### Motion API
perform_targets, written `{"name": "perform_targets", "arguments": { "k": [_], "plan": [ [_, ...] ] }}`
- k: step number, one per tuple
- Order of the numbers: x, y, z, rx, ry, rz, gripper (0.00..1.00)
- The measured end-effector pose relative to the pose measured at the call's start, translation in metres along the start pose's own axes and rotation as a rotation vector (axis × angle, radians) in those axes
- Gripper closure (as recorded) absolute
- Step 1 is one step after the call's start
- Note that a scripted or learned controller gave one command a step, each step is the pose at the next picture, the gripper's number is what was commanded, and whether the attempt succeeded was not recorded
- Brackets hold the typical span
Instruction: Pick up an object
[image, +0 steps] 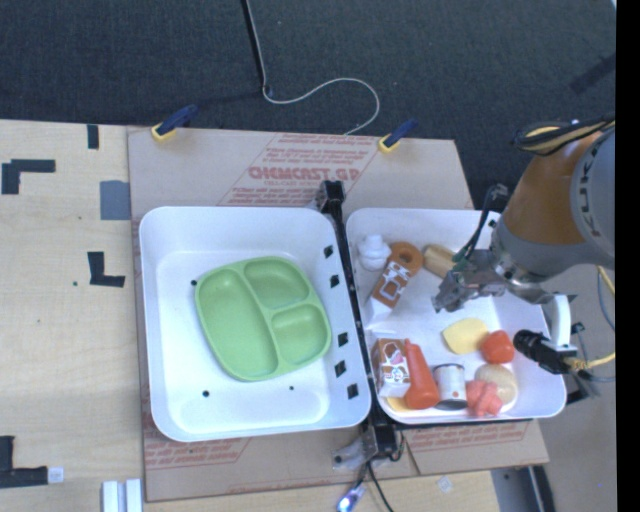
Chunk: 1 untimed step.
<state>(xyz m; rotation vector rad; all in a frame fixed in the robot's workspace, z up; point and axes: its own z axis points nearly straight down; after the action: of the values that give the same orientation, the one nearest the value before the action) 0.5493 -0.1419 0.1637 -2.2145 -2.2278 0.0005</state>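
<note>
Across the cardboard at top centre runs red mirrored print, unreadable apart from a large bold line. Two white bins sit side by side: the left bin (160, 300) holds one green tray (262, 317) with three compartments, and the right bin (540, 405) holds a heap of small toy foods (440, 375), among them a brown bottle (392, 277) and a tomato (498, 346). From the right edge the arm (560, 210) bends down, its gripper (452, 293) low over the right bin's middle; whether its jaws are spread or closed I cannot tell.
</note>
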Motion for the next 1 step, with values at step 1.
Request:
{"name": "perform_targets", "arguments": {
  "k": [1],
  "plan": [
    [0.0403,0.0027,0.001,0.002,0.001,0.002,1.0]
  ]
}}
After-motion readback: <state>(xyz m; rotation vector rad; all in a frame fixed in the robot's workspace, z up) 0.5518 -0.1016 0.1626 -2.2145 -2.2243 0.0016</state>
